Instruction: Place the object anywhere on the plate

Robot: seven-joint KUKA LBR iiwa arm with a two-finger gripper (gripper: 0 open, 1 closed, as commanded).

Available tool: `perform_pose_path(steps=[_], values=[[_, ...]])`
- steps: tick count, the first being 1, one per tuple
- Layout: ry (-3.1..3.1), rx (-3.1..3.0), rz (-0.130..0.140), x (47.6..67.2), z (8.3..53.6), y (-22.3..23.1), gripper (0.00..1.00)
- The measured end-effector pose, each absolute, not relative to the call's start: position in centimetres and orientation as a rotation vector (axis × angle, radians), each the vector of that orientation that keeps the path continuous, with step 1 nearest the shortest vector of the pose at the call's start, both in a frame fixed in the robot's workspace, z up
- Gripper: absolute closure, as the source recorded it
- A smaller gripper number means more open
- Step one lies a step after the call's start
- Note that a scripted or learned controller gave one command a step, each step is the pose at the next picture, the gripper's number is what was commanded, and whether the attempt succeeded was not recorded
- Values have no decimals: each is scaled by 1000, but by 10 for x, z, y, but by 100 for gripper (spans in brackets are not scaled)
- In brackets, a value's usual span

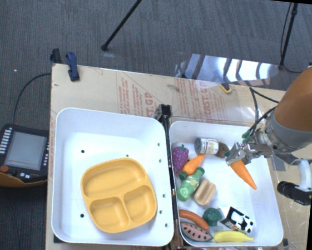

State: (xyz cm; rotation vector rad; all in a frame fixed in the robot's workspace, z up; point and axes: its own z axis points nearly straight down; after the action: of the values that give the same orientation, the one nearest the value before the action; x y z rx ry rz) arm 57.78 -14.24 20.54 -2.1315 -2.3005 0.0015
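A yellow plate (118, 194) with three compartments lies in the left white bin (73, 134). Over the right bin (268, 199), my gripper (241, 154) is shut on the thick end of a large orange carrot (244, 174). The carrot hangs at a slant, its tip pointing down and to the right. The gripper is well to the right of the plate, across the divider between the bins.
The right bin holds purple grapes (180, 156), a small carrot (193, 163), a green bottle (189, 185), a can (209, 147), a bun (205, 192), a sausage (194, 218), broccoli (213, 215), a watermelon slice (196, 232), a banana (233, 237) and a black-and-white toy (239, 219).
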Motion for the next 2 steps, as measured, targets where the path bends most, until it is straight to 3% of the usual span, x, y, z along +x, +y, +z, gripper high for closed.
perform_pose_path(steps=[1, 2], values=[[-2300, -2132, 2, 578, 205, -143, 0], [-2236, -2181, 13, 581, 100, -146, 0]])
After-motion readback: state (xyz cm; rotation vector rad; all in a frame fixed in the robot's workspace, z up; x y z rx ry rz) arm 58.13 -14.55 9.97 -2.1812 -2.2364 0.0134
